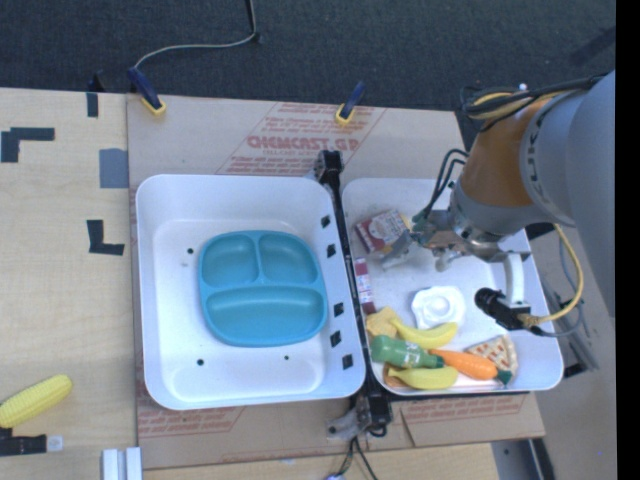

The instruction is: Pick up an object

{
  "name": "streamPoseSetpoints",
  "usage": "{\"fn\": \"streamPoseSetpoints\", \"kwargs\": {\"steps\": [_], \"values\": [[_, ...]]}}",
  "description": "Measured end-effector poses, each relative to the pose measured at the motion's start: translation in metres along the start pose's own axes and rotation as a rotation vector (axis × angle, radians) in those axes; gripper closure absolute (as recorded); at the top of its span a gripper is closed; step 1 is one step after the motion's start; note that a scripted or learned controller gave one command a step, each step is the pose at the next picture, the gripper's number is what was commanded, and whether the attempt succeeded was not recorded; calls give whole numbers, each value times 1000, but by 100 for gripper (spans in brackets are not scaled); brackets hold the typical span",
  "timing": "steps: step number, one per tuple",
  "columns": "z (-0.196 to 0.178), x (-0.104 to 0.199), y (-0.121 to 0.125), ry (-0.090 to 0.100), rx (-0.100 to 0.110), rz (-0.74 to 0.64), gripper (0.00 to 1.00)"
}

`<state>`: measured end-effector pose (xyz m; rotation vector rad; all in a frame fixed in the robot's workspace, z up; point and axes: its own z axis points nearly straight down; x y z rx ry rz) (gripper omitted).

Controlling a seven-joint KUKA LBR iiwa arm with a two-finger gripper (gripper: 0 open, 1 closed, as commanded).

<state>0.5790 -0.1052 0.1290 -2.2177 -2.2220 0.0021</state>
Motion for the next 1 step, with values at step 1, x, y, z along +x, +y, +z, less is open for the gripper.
{"fn": "streamPoseSetpoints", "kwargs": {"steps": [1], "values": [[43,10,36,-1,-5,0,0]]}}
